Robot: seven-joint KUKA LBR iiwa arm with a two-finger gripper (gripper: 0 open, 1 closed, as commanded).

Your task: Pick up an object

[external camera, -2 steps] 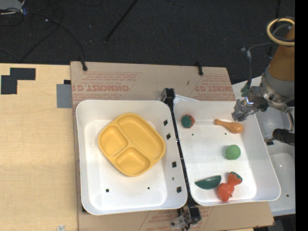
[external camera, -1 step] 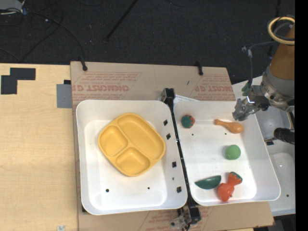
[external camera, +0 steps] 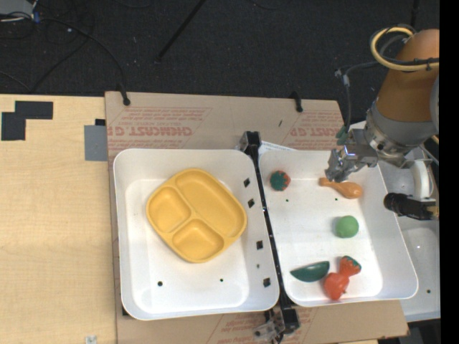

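- End effector point(external camera: 343, 169) sits low in right bin point(external camera: 401, 260), just above orange drumstick-shaped toy point(external camera: 343, 187).
- Finger opening: cannot tell; no grasp visible.
- Yellow divided plate point(external camera: 196, 213) lies in left bin point(external camera: 136, 264).

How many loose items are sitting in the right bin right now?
5, though the gripper may hide more. Green-red ball far left; orange piece under the gripper; green ball mid-right; dark green piece near edge; red strawberry-like toy beside it.
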